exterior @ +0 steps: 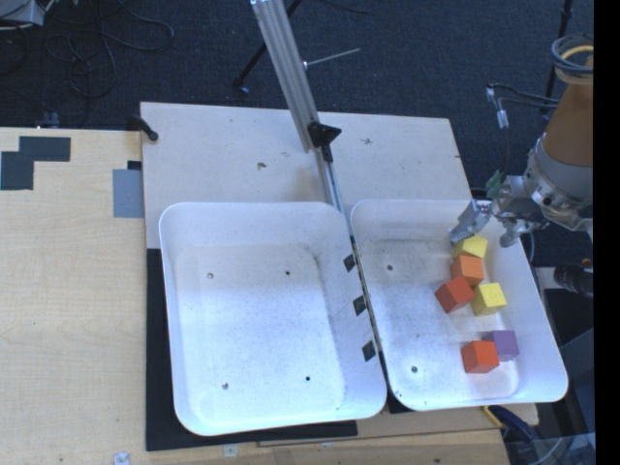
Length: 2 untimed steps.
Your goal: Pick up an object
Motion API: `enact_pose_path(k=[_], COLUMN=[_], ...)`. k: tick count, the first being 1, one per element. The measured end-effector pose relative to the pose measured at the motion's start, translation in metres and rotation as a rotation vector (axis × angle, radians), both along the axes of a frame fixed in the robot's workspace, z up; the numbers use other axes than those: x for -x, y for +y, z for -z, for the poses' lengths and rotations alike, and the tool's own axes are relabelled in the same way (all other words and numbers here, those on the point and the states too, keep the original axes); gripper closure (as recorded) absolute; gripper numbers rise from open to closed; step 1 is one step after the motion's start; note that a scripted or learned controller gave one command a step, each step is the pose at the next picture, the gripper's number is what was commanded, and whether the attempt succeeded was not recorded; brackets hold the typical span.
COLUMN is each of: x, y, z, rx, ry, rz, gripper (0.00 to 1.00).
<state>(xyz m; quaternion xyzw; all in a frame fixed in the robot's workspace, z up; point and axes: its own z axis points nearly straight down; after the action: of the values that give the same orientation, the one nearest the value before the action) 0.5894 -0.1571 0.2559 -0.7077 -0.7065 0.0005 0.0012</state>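
Blocks are sitting in the right bin (pixel 542 376): a yellow block (pixel 474 248) on top of an orange block (pixel 468 268), a red block (pixel 452 294), another yellow one (pixel 488 297), a purple block (pixel 505 344) and an orange-red block (pixel 480 356). The fingers (pixel 480 219) are hanging just above the top yellow block; I cannot tell how wide they are. Blocks are crowding together, so the fingers might be bumping a neighbor or slipping off. No writing is showing anywhere.
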Motion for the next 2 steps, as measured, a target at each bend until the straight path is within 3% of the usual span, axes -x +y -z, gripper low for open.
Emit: enact_pose_path(k=[1, 2], x=[0.015, 0.013], y=[-0.049, -0.037], z=[0.074, 0.141], rx=[0.0, 0.002], ry=[0.008, -0.003], rz=[0.003, 0.002], gripper=[0.0, 0.0])
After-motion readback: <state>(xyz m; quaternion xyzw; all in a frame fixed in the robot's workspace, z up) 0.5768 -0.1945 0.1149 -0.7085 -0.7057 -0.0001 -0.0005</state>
